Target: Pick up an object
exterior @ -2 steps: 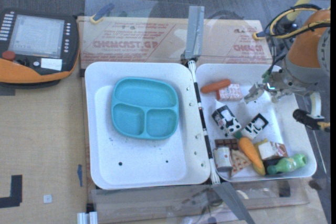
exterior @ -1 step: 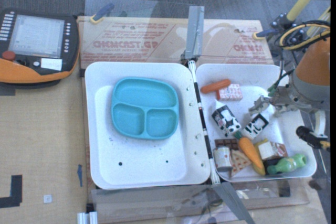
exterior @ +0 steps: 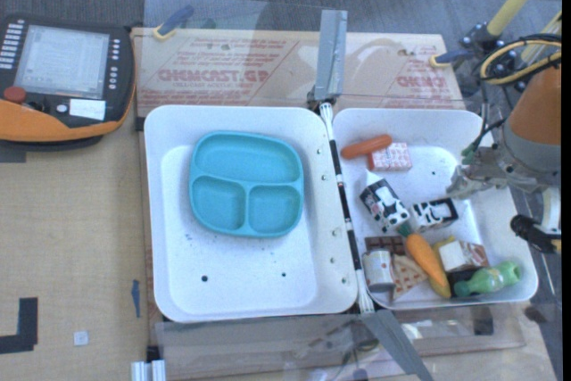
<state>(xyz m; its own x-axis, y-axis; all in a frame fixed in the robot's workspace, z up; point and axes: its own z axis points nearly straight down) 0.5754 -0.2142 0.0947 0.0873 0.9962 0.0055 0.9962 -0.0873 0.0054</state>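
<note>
— Where's your tool right now?

— My tool [exterior: 466,178] sits over the right bin [exterior: 428,122], by its right wall. I can't make out its tips well enough to say more about them.

— And the things to pick?

— All in that bin: an orange carrot [exterior: 426,263] near the front, a green toy [exterior: 486,279] in the front right corner, a black-and-white cow carton [exterior: 385,203] mid-bin, a sausage [exterior: 366,146] at the back. The left bin [exterior: 169,192] carries a blue divided plate [exterior: 246,184].
</note>
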